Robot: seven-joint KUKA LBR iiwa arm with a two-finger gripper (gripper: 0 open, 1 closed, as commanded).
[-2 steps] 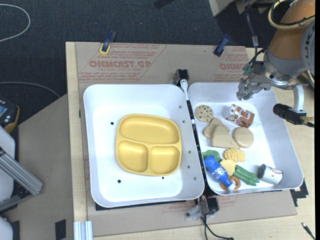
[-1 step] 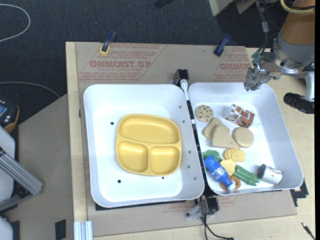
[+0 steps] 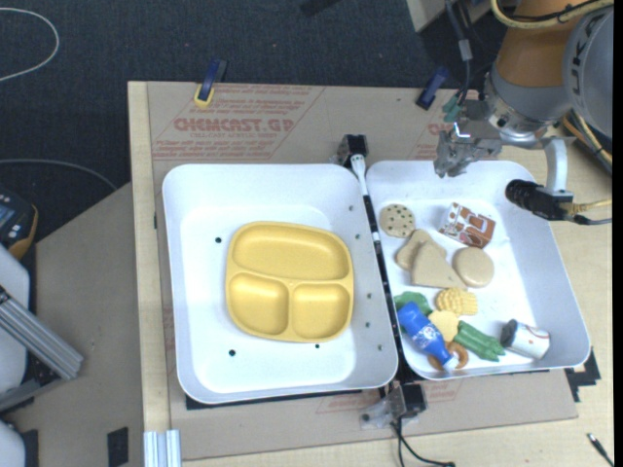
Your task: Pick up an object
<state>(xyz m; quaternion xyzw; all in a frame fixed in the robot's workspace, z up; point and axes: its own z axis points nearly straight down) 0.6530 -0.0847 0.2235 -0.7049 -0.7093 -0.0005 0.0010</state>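
Observation:
The right bin (image 3: 545, 261) holds several small toy foods: a round chocolate-chip cookie (image 3: 396, 219), a tan bread-shaped piece (image 3: 421, 258), a round beige piece (image 3: 474, 267), a brown-and-white wrapped item (image 3: 466, 225), a yellow ridged piece (image 3: 456, 302), a blue bottle (image 3: 424, 334), a green piece (image 3: 481, 341) and a small can (image 3: 526, 339). My gripper (image 3: 454, 165) hangs over the far edge of this bin, above and apart from the objects, with nothing visible between its fingers. The cookie lies nearest, below and to its left.
The left bin (image 3: 195, 261) holds a yellow three-compartment plate (image 3: 288, 280). A black divider with a clamp (image 3: 354, 150) runs between the bins. A black cylindrical part (image 3: 531, 197) of the arm overhangs the right bin's far right side. Clips hold the cardboard (image 3: 243, 120) under the bins.

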